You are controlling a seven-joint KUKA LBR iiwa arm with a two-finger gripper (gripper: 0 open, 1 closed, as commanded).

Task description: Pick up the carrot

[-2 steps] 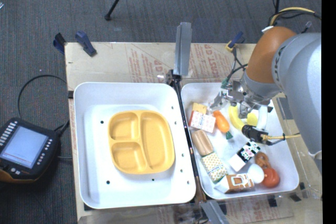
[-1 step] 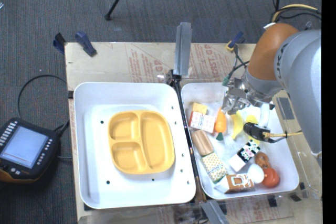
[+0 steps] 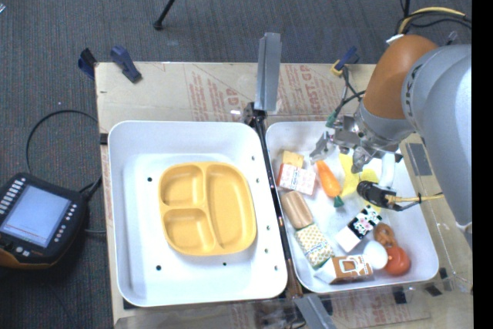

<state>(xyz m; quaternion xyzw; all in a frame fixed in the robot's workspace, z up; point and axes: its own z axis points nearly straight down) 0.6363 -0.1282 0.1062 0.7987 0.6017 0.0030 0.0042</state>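
One carrot (image 3: 329, 179) just below claw (image 3: 340, 152)

Bench (image 3: 192, 92); two white bins (image 3: 127, 166) side by side

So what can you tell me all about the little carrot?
The carrot is a small toy, bright orange and smooth like plastic, with a green tip at its lower end. It lies flat and slanted in the right white bin, among other toy foods. A red-and-white packet lies just to its left and a yellow piece to its right. The gripper hovers just above its upper end.
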